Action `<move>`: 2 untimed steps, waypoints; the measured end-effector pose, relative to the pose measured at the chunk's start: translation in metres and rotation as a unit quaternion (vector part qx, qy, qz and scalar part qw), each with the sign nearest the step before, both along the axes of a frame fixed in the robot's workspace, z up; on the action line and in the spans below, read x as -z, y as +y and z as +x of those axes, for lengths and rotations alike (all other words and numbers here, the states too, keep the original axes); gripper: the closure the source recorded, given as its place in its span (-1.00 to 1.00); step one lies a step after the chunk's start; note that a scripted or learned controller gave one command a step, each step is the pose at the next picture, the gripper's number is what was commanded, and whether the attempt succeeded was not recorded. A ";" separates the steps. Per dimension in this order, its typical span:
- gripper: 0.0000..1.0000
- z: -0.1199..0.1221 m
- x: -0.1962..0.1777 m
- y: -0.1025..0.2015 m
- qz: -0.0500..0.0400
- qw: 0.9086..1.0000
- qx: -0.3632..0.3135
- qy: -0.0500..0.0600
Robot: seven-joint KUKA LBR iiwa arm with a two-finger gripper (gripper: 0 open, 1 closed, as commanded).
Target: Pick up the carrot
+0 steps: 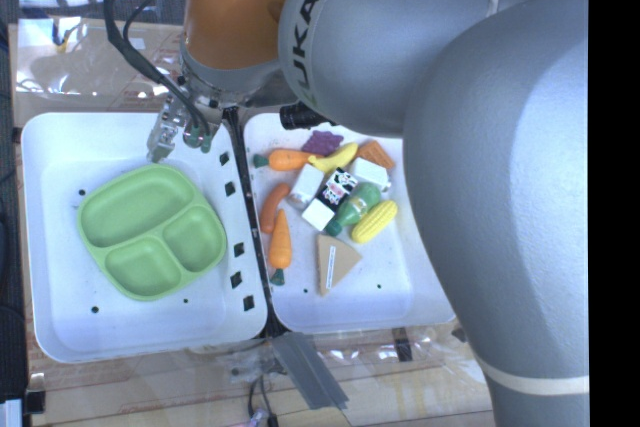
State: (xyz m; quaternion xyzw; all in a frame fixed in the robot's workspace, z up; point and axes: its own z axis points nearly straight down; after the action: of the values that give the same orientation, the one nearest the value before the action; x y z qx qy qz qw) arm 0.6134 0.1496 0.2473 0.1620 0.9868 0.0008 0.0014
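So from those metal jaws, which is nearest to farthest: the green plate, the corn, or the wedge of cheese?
From the jaws, over the left bin's upper part:
1. Green plate, left bin, just below them.
2. Cheese wedge, right bin's lower part.
3. Corn, right bin's right side.

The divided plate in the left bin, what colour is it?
Light green. The divided plate shows plainly in the camera view.

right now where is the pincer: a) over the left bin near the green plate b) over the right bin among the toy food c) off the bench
a: the pincer hangs over the left bin, just above the green plate, while the carrot lies in the right bin.
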 end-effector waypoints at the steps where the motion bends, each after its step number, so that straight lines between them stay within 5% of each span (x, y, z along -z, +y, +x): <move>1: 1.00 0.022 0.032 -0.047 -0.002 1.000 0.010 0.003; 2: 1.00 0.027 0.015 -0.009 -0.001 0.999 -0.032 0.000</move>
State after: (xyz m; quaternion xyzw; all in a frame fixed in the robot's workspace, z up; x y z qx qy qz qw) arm 0.6409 0.1404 0.2324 0.1304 0.9915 0.0003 0.0013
